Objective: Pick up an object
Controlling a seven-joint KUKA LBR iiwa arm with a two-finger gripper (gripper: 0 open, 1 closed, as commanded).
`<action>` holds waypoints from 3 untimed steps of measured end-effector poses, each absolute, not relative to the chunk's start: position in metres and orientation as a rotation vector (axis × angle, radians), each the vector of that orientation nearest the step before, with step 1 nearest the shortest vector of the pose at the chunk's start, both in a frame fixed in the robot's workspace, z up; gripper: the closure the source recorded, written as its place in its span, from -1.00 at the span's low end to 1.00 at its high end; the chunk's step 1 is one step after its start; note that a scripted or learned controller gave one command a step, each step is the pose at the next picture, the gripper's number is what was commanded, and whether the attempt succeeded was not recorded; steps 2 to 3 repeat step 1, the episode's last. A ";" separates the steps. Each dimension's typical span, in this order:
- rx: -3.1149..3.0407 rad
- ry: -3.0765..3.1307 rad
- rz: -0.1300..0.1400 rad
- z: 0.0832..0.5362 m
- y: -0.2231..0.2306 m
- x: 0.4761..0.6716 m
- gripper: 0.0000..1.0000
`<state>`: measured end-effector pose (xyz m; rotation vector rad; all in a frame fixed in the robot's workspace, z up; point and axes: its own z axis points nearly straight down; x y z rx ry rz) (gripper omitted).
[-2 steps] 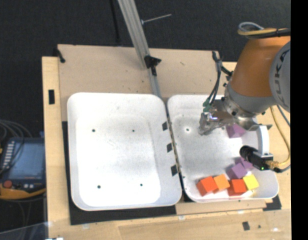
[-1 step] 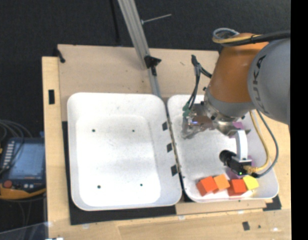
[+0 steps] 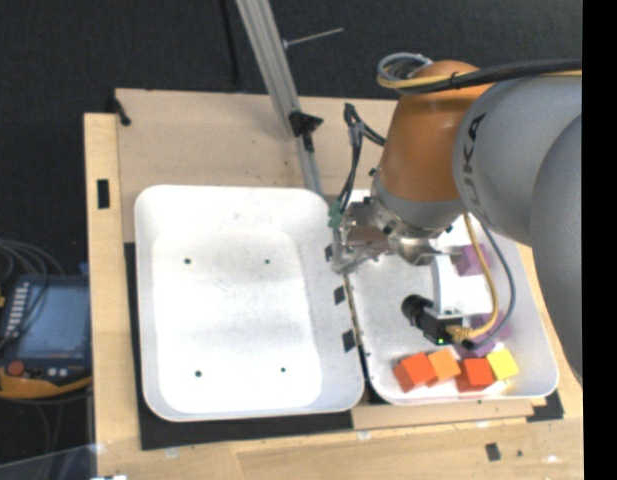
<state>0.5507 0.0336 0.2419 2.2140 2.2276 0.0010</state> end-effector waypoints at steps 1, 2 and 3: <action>2.214 2.229 0.003 0.246 0.085 0.546 1.00; 2.214 2.229 0.003 0.246 0.085 0.546 1.00; 2.214 2.229 0.003 0.246 0.085 0.546 1.00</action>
